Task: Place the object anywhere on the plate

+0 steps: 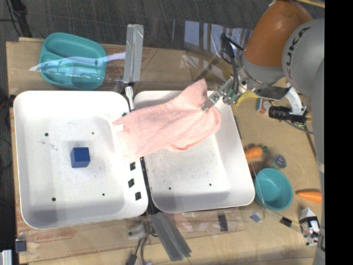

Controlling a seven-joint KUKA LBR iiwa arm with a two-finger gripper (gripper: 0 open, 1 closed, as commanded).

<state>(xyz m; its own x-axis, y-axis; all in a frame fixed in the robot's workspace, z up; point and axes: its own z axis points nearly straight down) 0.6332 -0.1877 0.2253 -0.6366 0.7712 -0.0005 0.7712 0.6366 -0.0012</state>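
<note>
Right now my tool (212,99) pinches the pink cloth (168,127) by its upper corner, draped across the right bin (231,195).

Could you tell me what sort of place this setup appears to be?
Probably a robotics lab bench for manipulation trials: a grey and orange arm reaches over two white bins, its hand at a pink cloth, with toy carrots nearby.
</note>
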